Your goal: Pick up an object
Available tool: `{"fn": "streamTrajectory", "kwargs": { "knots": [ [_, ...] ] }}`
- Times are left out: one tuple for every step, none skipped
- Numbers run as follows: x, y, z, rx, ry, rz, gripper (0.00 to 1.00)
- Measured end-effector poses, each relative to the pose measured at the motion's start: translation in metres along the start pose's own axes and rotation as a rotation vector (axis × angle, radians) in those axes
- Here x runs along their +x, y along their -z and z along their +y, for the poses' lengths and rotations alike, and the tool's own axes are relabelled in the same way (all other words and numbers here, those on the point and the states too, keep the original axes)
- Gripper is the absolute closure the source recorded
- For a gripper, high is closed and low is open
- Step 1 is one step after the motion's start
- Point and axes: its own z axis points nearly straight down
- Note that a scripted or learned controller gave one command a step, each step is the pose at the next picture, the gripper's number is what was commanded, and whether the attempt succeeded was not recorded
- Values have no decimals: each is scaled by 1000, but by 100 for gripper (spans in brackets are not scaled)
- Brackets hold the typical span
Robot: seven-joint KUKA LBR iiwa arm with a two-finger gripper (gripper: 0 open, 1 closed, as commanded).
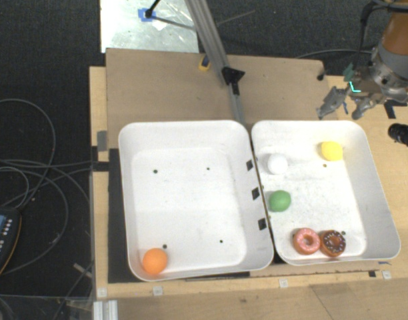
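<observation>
My gripper (345,105) hangs over the far edge of the right bin (381,199), its two fingers spread open with nothing between them. Just below it in that bin lies a yellow object (331,151). A white ball (277,164) sits near the bin's left wall, and a green ball (279,201) lies below it. A pink-frosted donut (307,241) and a chocolate donut (333,243) rest side by side at the bin's near edge. An orange ball (154,261) sits in the near left corner of the left bin (184,139).
A grey pole (211,32) slants from the top down to the gap between the bins. Black clips (255,192) line the shared wall. Cables and a black handheld device (3,235) lie on the floor at left.
</observation>
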Motion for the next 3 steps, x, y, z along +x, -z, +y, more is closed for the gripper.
{"fn": "streamTrajectory", "kwargs": {
  "knots": [
    [8, -59, -2, 4, -1, 1, 0],
    [1, -105, 2, 4, -5, 1, 0],
    [1, -166, 7, 4, -3, 1, 0]
  ]
}}
